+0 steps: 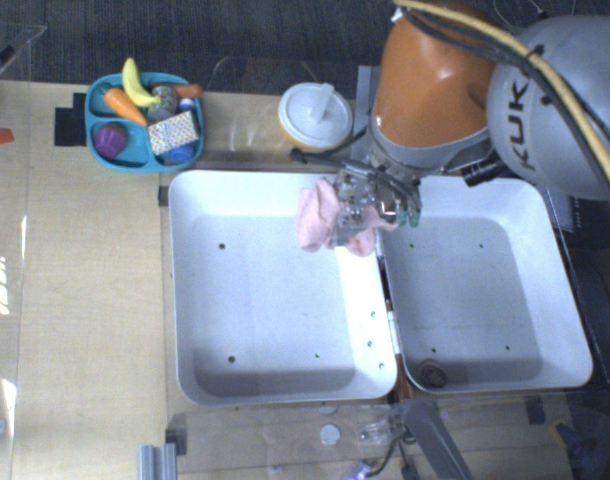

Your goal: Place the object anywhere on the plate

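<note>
A soft pink cloth-like object (pixel 319 218) hangs crumpled over the far right corner of the left white bin (pixel 255 368). My gripper (pixel 370 211) is shut on it, and pink folds show on both sides of the metal fingers. The grey arm with its orange band (pixel 430 78) comes in from the upper right, just above the gripper. The plate (pixel 92 120) is a blue divided dish on the bench at the far left, beyond the left bin. It holds a toy banana (pixel 135 83), a carrot (pixel 123 104), a purple piece (pixel 110 140) and a speckled block (pixel 175 128).
A white lidded cup (pixel 315 116) stands on the bench behind the left bin, between the plate and the arm. The right white bin (pixel 485 308) lies under the arm's side. Wooden bench surface stretches to the left of the bins.
</note>
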Controlling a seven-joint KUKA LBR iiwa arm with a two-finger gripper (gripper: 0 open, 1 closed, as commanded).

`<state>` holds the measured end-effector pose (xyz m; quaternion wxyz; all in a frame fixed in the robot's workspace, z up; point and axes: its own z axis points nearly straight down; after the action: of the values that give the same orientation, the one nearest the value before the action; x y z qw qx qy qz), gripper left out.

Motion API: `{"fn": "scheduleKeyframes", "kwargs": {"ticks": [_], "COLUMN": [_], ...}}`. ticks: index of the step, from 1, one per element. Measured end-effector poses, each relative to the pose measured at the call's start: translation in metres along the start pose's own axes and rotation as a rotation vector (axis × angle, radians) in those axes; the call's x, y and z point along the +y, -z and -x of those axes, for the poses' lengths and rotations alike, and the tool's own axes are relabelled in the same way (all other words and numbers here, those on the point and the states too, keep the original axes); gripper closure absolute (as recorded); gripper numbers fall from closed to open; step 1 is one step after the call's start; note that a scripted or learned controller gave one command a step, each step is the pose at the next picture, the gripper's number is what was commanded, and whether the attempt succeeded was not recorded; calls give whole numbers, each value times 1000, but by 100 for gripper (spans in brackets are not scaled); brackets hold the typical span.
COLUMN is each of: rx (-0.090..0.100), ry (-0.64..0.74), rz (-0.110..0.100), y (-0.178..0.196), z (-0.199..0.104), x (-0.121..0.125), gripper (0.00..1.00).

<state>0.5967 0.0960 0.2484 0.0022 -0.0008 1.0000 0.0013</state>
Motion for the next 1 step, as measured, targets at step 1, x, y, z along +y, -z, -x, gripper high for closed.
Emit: {"fn": "scheduleKeyframes", "kwargs": {"ticks": [1], "rx": [0], "ry": [2], "rz": [0], "y": [-3], "z": [-34], "x": [41], "gripper": [100]}}
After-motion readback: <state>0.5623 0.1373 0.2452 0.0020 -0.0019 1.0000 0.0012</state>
